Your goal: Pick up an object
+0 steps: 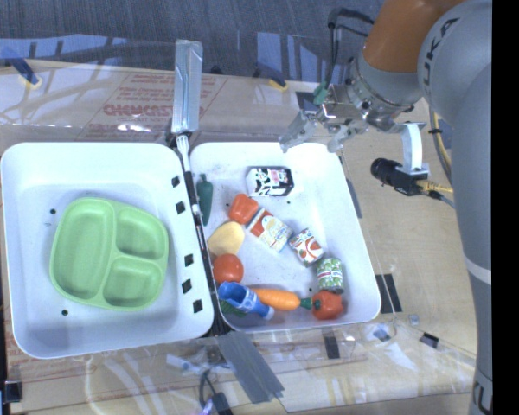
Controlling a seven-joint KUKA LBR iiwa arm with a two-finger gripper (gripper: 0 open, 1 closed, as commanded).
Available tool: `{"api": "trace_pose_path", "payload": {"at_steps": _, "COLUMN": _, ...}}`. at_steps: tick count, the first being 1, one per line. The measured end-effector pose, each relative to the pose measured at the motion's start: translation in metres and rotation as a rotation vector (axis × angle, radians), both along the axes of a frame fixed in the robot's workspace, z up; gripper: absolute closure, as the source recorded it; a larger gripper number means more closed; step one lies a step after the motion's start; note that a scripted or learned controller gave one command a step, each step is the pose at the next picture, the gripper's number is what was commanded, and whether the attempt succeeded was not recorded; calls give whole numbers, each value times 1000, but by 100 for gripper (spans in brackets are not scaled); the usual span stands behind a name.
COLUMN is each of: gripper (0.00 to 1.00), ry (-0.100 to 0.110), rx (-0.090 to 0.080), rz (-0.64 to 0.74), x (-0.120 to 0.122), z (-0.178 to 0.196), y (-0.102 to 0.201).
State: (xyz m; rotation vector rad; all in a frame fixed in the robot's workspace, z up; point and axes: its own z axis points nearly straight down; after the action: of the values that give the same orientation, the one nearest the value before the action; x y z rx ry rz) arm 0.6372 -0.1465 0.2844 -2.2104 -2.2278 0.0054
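The right white plastic bin (350, 206) holds the small toys: a black-and-white cow-print carton (270, 181) at its far side, an orange carrot (278, 299) and blue bottle (242, 302) near its front wall. Left of that bin, the other white bin (17, 232) holds a green 3-compartment tray (108, 253). The two-finger gripper (311, 132) hangs over the right bin's far rim, fingers spread and grasping nothing.

Right bin (350, 232) contents: black-and-white cow-print carton (269, 180) lying near the back wall; orange-red carton (258, 219), small cans (318, 262) laid diagonally mid-bin; yellow lemon (226, 238) and red tomato (227, 269) by the left wall; blue bottle (245, 301), carrot (278, 299), red pepper (327, 304) lined along the front.
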Motion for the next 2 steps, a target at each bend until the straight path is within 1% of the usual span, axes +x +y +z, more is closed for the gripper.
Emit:
{"api": "trace_pose_path", "payload": {"at_steps": 1, "gripper": 0, "ry": 4, "rx": 3, "rz": 257, "x": -7, "z": -156, "y": 40}}
{"api": "trace_pose_path", "payload": {"at_steps": 2, "gripper": 0, "ry": 0, "rx": 1, "rz": 233, "x": -21, "z": -193, "y": 41}}
